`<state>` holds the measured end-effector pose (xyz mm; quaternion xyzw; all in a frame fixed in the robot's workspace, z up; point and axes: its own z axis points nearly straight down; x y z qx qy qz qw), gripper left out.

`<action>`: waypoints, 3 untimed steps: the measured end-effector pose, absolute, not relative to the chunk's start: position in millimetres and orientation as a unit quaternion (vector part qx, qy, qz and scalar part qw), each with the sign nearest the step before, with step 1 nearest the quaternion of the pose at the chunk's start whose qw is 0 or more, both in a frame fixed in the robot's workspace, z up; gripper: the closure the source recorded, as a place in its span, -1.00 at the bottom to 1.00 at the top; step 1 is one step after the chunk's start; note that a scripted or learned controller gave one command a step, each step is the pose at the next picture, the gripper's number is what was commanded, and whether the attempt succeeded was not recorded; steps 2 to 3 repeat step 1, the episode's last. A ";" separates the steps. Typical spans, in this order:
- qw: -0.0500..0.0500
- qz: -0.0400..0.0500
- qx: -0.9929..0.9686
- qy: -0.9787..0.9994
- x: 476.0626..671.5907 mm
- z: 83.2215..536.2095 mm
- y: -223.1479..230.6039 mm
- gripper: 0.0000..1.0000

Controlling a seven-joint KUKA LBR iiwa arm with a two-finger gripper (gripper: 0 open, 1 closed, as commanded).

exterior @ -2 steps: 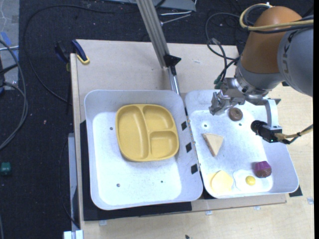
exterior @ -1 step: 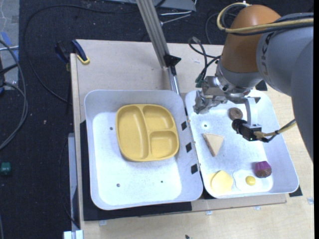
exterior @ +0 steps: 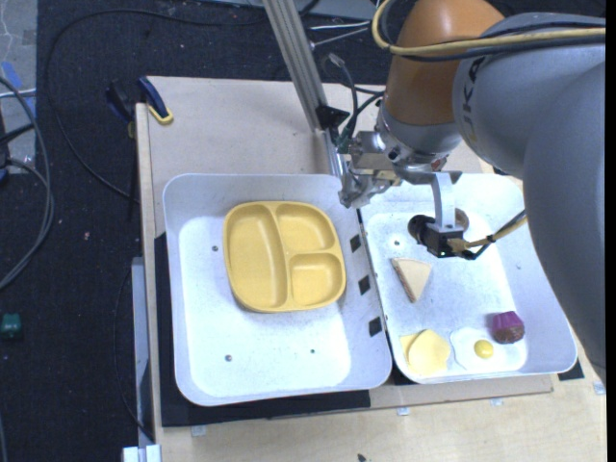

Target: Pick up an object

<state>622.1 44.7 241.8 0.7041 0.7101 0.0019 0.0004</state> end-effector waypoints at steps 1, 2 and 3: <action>0.000 0.001 0.704 0.710 628.7 233.4 88.0 1.00; 0.000 0.001 0.704 0.710 628.7 233.4 88.0 1.00; 0.000 0.001 0.704 0.710 628.7 233.4 88.0 1.00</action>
